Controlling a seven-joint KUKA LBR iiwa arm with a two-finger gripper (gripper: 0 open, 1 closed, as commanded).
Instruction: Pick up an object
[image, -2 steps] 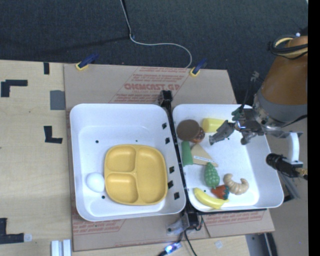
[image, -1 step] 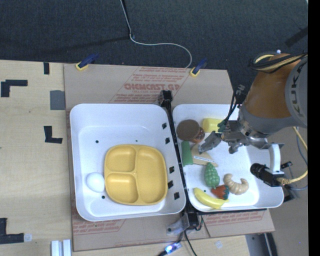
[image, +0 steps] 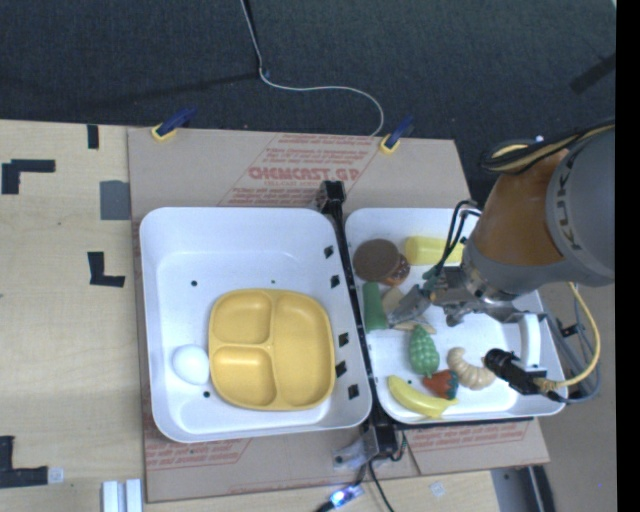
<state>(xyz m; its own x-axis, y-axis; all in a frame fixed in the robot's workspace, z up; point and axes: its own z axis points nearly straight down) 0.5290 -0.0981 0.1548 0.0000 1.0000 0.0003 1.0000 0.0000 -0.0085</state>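
Observation:
My gripper hangs low over the middle of the right bin, reaching in from the right below the orange band. Toy foods lie around it. A brown round piece and a yellow piece sit just behind it. A dark green cylinder lies to its left by the bin wall. In front of it are a bumpy green piece, a red piece, a beige lumpy piece and a yellow banana. The arm hides whatever lies under the wrist.
The left bin holds a yellow divided plate and a white ball at its front left. A black divider separates the bins. A black cable fitting hangs off the arm over the right bin's front right.

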